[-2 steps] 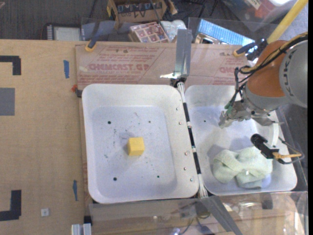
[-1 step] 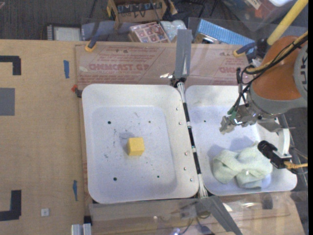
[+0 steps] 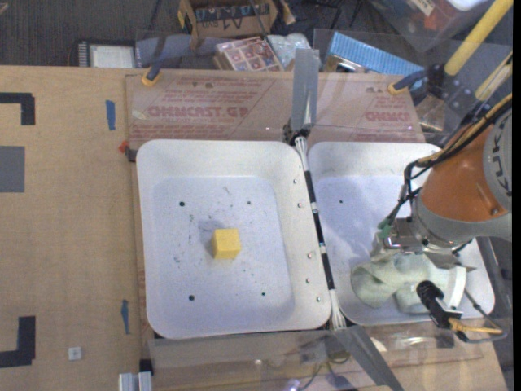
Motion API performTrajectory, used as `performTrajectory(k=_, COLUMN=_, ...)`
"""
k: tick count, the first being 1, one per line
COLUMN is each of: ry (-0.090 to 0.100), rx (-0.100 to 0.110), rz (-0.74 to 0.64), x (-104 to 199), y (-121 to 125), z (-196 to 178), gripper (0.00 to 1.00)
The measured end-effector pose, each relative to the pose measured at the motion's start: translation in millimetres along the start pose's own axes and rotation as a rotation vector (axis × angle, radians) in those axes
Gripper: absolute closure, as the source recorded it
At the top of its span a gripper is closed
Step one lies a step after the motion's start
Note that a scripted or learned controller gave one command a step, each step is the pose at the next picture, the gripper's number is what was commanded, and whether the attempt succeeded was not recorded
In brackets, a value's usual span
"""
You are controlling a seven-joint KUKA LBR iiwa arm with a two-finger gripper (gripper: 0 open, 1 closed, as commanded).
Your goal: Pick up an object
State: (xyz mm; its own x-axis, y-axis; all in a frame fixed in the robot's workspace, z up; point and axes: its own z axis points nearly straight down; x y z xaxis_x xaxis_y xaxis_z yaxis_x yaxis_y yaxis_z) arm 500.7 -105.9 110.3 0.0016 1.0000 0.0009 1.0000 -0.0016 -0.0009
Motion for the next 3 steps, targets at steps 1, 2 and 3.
performTrajectory(k=1, ry=-0.005, rx=-0.011, rz=-0.383, x=-47, y=34, z=21, gripper=1.00)
performTrajectory(k=2, ry=-0.007, rx=-0.015, rz=-0.381, x=-47, y=35, z=11, gripper=1.00)
performTrajectory(k=3, ry=-0.002, rx=-0.003, rz=-0.549, x=16, y=-21, z=-114, gripper=1.00)
